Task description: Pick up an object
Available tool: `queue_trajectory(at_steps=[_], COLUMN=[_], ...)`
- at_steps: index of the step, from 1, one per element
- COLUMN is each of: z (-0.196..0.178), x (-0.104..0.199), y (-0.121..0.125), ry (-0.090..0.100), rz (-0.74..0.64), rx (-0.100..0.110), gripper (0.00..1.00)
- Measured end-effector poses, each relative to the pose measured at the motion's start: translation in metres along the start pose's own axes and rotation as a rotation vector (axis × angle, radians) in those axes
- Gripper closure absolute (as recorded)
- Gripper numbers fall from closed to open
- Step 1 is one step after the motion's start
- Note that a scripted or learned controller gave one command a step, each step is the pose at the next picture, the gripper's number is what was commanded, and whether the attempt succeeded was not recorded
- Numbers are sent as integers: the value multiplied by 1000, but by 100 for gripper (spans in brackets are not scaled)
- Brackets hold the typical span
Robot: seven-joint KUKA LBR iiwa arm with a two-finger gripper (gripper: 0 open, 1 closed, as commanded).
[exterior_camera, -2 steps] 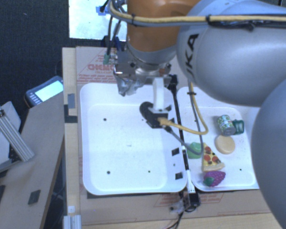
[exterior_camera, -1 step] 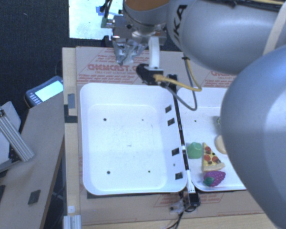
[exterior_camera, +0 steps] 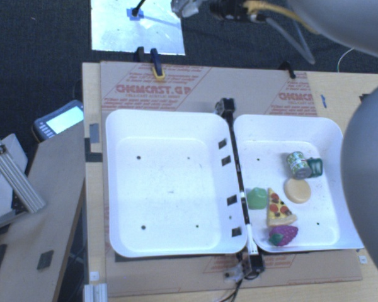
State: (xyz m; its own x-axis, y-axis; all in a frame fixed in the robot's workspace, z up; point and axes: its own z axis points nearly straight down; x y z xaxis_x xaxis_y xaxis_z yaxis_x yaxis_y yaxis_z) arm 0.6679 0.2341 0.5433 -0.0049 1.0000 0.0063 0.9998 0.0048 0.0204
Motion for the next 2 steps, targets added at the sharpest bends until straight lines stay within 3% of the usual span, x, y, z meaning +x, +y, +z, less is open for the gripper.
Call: queue_trajectory(at_steps=[1, 2], z=[158, 4], x=[-32, 2], y=[-72, -70], ry=[-11, 2], rz=[6, -3], rx=[38, 3], gripper=[100, 100])
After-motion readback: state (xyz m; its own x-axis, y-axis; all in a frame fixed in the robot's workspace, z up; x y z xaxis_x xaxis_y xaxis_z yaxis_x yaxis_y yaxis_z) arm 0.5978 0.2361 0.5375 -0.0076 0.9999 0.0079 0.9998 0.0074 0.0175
